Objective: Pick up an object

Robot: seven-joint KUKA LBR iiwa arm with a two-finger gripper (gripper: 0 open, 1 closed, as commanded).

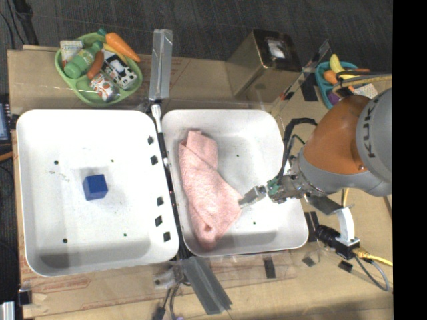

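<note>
1. In the camera view we see the arm reaching in from the right over the right bin, with the gripper low at the right edge of a pink cloth
2. The pink cloth lies in the left half of the right bin, close beside the divider between the two bins; a blue cube sits well apart in the left bin
3. We cannot tell from this slant whether the gripper is apart or together, and nothing shows clamped in it; its tip looks to be touching or just beside the cloth's edge
4. We judge the step in hand to be the approach and grasp on the cloth, with the lift not yet made
5. The next move, as we read it, calls for closing on a fold of fabric thick enough to catch, then rising straight up so the cloth does not slip free
6. The cloth's long axis runs from the bin's far side toward its near side, leaning slightly rightward as it nears us, with the narrower end pointing at the far wall
</note>
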